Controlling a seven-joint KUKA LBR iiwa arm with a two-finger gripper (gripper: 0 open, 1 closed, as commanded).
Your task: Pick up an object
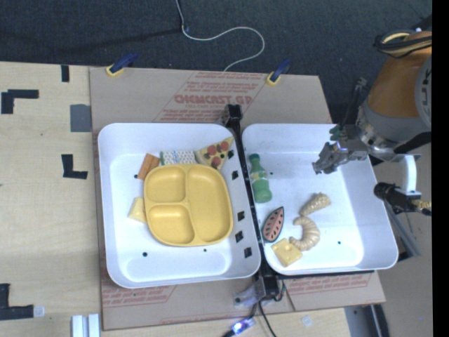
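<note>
The right bin (365,255) holds a green bottle (259,181), a reddish oval piece (272,222), a yellow cheese wedge (286,251), and two pale curved shrimp-like pieces (307,232) (315,203). My gripper (328,160) hangs over the right bin's upper right part, above and right of the shrimp pieces, with nothing seen between its fingers. The left bin (116,142) holds a yellow divided plate (188,203) with small food pieces around it: a pizza slice (216,151), an orange piece (148,166) and a pale yellow wedge (137,209).
Both bins rest on cardboard (210,93) on a wooden bench. A black divider clip row (242,188) runs between the bins. A white cable (224,37) loops over the dark floor behind. The arm's orange body (400,83) stands at the right.
</note>
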